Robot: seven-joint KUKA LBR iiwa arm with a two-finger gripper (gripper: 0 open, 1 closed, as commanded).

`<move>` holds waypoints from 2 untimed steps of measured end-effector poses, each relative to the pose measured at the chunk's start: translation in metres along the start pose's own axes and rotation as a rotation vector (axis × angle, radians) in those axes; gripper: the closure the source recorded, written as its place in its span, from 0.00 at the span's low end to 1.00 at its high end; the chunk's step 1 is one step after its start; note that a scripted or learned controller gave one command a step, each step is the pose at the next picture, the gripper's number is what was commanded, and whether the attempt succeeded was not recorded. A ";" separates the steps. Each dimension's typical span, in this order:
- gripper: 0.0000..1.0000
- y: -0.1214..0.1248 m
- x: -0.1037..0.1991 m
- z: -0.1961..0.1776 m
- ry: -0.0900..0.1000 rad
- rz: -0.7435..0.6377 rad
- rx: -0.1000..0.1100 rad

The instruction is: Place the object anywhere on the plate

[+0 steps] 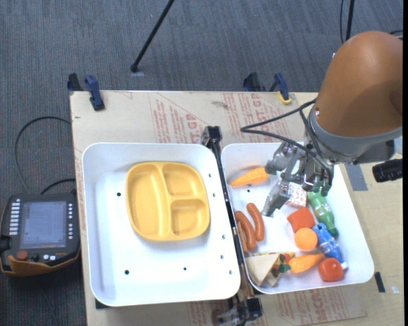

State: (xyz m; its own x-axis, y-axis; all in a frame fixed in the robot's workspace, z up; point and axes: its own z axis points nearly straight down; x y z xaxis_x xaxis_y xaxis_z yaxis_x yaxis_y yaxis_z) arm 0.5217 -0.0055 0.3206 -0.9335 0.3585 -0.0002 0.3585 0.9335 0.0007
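A yellow divided plate [168, 200] lies in the left white bin [109, 277], with nothing on it. My gripper [285, 187] hangs over the upper middle of the right bin [359, 229]. It is above and just right of two red sausages [250, 225] and below-right of an orange carrot [249, 176]. A small white and red item [296, 194] sits right at the gripper's lower edge; whether it is held is unclear. The arm's orange band and grey wrist cover the bin's upper right corner.
The right bin also holds a green bottle [320, 209], a red block [300, 219], an orange ball [305, 239], a blue bottle [328, 243], a red tomato [330, 269], a second carrot [304, 263] and a sandwich [266, 269]. A teach pendant [39, 233] lies left of the bench.
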 end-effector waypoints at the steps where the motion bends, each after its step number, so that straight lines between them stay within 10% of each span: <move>1: 0.00 0.000 0.000 0.000 0.000 0.000 0.000; 2: 0.00 0.000 0.000 0.000 0.000 0.000 0.000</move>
State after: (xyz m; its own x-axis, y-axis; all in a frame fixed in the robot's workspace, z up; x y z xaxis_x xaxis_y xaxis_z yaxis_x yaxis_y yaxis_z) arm 0.5217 -0.0055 0.3206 -0.9335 0.3585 -0.0002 0.3585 0.9335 0.0007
